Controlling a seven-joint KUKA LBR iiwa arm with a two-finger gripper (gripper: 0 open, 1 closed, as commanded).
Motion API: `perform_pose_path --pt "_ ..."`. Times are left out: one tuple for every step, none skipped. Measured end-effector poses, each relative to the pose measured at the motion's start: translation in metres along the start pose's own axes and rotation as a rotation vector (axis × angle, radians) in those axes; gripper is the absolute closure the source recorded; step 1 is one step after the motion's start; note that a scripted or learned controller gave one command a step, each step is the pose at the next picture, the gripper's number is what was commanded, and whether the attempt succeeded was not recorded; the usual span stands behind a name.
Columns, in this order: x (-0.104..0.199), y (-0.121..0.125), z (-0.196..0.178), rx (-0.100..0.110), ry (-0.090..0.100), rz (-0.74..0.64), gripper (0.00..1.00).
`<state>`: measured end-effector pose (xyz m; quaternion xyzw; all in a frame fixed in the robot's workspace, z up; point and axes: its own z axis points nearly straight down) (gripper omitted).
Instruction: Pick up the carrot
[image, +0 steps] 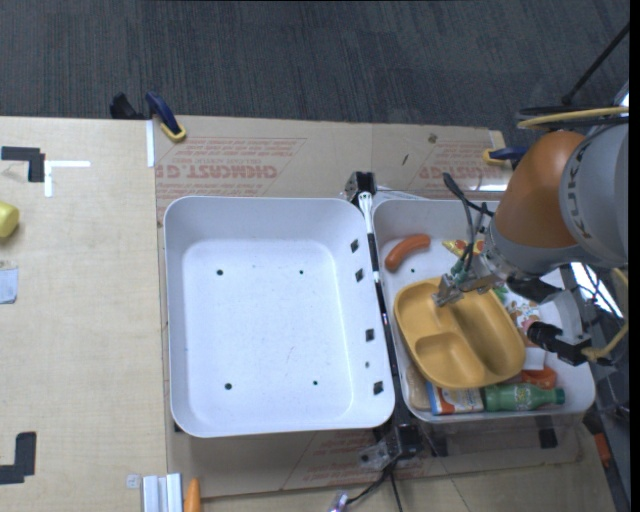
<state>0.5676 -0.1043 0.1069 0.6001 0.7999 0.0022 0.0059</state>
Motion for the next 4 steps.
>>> perform_pose_path --pt "-0.001 0.001 -0.009 -0.002 -0.001 -0.001 1.00" --pt "0.071 0.083 -0.085 0.011 -0.002 0.247 1.00" --pt "-0.014 0.033 -0.033 0.012 0.006 -0.024 1.00" --pt "-0.083 0.072 0.013 0.005 0.003 -0.200 1.00"
